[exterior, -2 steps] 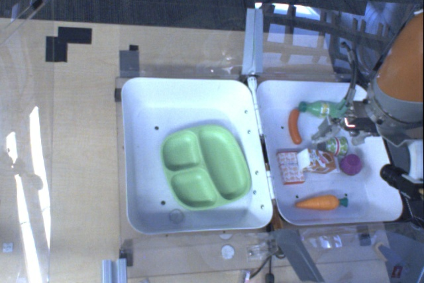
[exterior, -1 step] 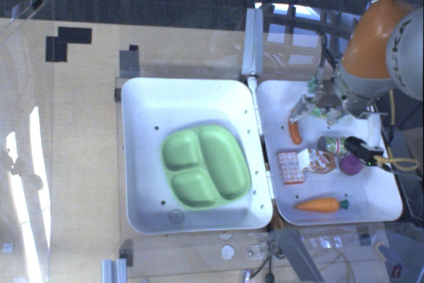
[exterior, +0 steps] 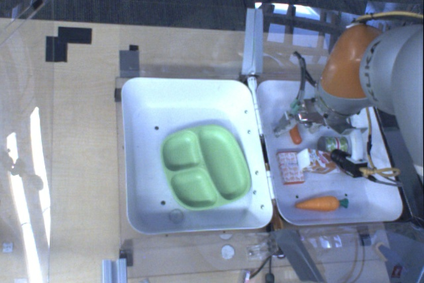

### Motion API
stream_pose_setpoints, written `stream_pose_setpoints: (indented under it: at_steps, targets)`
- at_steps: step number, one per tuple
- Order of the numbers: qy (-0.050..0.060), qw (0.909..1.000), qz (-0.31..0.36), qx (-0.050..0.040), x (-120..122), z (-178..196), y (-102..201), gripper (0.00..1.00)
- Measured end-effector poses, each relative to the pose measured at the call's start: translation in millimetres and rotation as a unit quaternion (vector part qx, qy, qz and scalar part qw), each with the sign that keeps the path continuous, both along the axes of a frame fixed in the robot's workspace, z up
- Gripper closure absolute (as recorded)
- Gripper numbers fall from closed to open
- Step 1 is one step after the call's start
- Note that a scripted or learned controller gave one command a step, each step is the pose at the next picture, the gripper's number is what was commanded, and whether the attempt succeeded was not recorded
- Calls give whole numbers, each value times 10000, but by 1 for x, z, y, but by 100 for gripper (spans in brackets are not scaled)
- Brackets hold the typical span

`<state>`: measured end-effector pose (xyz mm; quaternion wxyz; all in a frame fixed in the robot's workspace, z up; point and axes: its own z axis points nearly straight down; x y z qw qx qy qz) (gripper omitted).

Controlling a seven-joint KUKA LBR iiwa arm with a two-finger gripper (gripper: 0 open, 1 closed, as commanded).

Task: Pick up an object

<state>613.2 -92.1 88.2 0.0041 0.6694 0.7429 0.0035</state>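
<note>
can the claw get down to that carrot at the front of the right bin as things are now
Probably yes. The carrot lies alone on bare bin floor with nothing on top, and the claw hangs over the same bin, further back.

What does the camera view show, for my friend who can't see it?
A grey robot arm's gripper hangs over the right bin, which holds a carrot and small packets. The left bin holds a green divided tray.

Arm (exterior: 391,69) cut off rt edge
</note>
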Motion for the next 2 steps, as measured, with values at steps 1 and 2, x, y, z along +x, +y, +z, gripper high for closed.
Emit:
stream_pose_setpoints:
  at_steps: [1, 2]
  targets:
    - [-30, 10000, 12, 11, 2, 12, 2, 100]
    - [18, 9989, -472, 9, 11, 98, 57, 100]
